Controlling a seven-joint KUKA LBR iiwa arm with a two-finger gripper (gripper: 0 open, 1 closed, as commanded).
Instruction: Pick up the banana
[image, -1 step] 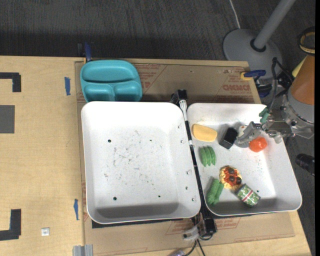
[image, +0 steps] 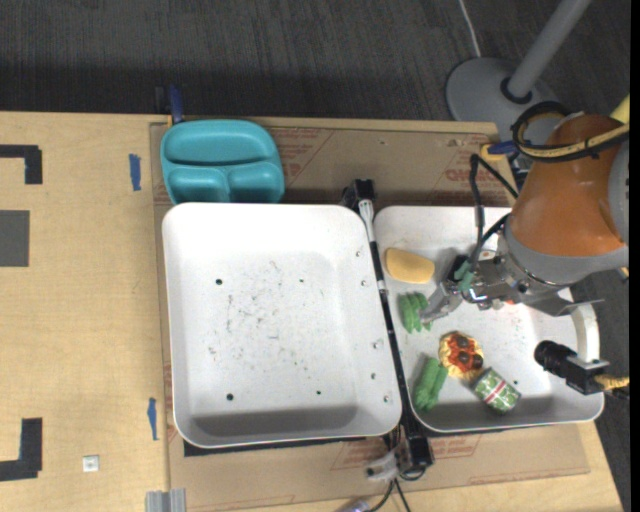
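Green toy vegetables (image: 430, 382) are recorded nearest in the right bin (image: 530, 345). Beyond them the gripper (image: 441, 299) is held low, apparently positioned for approach; whether it is apart or together cannot be told. Just beyond, the yellow banana (image: 410, 265) lies ungrasped near the bin's far-left corner.

- The arm (image: 575, 200) is a thick rounded body with a broad orange band, glossy and smooth.
- Below the orange, a grey ring forms the wrist section, lighter at its lower edge.
- Black cables loop over the top of the orange part, one with a yellow stretch beside it.
- The gripper (image: 440, 300) is small, of silver metal and black parts, with a thin black cable running up from it.
- A black block with a white bracket sits at the lower right.
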